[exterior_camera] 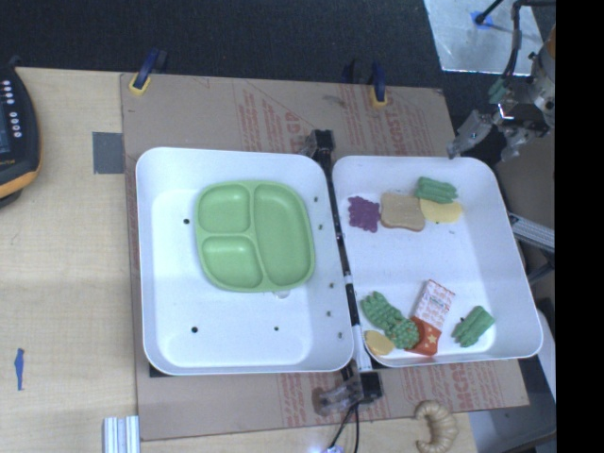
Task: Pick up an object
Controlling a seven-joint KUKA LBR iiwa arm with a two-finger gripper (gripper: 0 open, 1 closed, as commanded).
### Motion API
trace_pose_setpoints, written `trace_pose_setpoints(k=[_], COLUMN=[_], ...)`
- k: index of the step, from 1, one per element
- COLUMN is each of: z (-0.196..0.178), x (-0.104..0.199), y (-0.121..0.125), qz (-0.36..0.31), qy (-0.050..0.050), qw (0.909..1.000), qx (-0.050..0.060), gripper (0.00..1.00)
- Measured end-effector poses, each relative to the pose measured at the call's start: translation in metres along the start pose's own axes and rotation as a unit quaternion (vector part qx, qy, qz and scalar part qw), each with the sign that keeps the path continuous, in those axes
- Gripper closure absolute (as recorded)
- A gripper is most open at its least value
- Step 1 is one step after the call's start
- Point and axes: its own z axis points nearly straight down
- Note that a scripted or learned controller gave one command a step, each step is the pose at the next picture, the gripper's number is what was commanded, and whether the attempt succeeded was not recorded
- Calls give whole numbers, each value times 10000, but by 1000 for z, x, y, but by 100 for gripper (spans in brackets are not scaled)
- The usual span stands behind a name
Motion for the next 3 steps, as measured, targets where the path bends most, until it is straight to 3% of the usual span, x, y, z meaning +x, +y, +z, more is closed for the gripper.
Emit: trace_pose_setpoints(k=[1, 2, 3], z=[138, 196, 193], x=[69, -11, -36], y=[-59, -17, 14], qz=[-27, 22, -3], qy=[31, -8, -4], qw=[10000, 10000, 10000], qx=[84, -21, -23], gripper=[0, 0, 0])
